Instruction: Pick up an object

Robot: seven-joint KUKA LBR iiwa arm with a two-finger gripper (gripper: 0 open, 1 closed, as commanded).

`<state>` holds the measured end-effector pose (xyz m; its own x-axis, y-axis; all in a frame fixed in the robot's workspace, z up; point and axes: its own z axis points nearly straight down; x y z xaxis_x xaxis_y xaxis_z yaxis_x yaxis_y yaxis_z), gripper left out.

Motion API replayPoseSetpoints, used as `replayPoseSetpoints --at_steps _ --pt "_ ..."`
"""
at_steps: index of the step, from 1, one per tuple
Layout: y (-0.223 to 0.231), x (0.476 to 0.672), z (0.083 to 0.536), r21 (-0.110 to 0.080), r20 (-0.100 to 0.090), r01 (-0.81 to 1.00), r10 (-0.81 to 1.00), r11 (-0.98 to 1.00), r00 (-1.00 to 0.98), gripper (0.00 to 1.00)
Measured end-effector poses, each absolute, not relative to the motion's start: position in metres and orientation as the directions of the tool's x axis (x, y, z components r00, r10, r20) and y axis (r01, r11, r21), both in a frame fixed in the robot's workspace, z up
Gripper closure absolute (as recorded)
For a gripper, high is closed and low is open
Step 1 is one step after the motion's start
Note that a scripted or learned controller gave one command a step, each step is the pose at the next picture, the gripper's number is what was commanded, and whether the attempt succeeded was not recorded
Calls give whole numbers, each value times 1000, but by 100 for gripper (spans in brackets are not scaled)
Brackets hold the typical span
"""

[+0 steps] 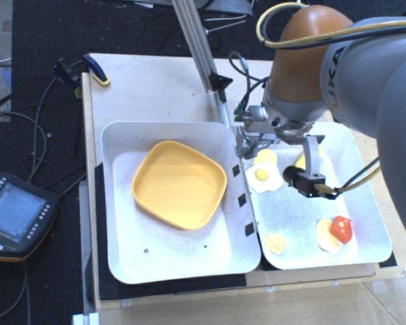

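Descending on the fried egg (264, 176), which lies flat in the right bin (369, 202) just below the fingers (252, 143), calls for centring them over the yolk before closing. Whether the fingers are open or closed cannot be told, and nothing is seen held in them. Keep the approach vertical: the bin wall is just beside the fingers, and the red piece (341, 228) lies well apart.

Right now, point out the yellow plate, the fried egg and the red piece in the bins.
yellow plate (179, 183): camera view, middle of its dished face.
fried egg (264, 176): camera view, on the yolk.
red piece (341, 229): camera view, middle of its red top.
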<state>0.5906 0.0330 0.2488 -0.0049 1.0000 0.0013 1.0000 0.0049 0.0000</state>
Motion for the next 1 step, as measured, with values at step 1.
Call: replayPoseSetpoints --at_steps 1 --pt "90 598 251 0 1 1000 1000 5 -5 100"
